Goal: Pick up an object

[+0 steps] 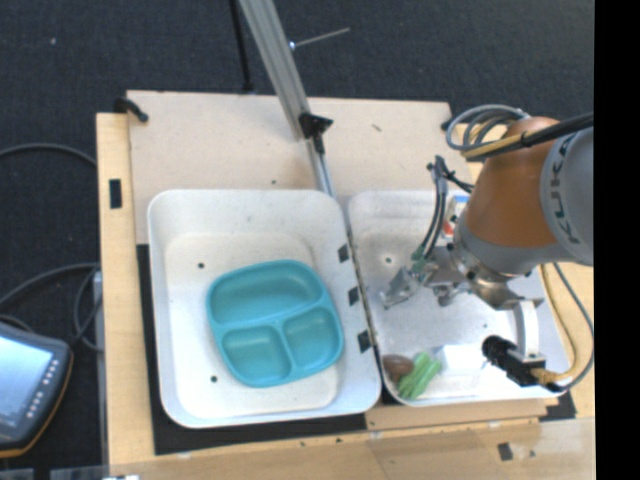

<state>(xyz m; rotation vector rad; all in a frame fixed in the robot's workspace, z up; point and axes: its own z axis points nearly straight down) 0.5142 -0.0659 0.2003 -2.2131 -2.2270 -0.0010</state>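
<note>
My gripper (402, 286) hangs over the left half of the right bin (400, 218), reaching in from the right under the orange-banded wrist. Nothing shows in its grasp. Below it, at the bin's front edge, a green oblong object (423, 373) lies slanted. A small brown rounded object (398, 366) touches the green one's left side. A pale flat piece (461, 357) rests just right of the green one. The gripper is well apart from all three.
In the left bin (180, 218) lies a teal divided plate (274, 321) with three compartments. A metal pole (285, 68) slants from the top of the view down to the wall between the bins. The arm's body covers the right bin's right half.
</note>
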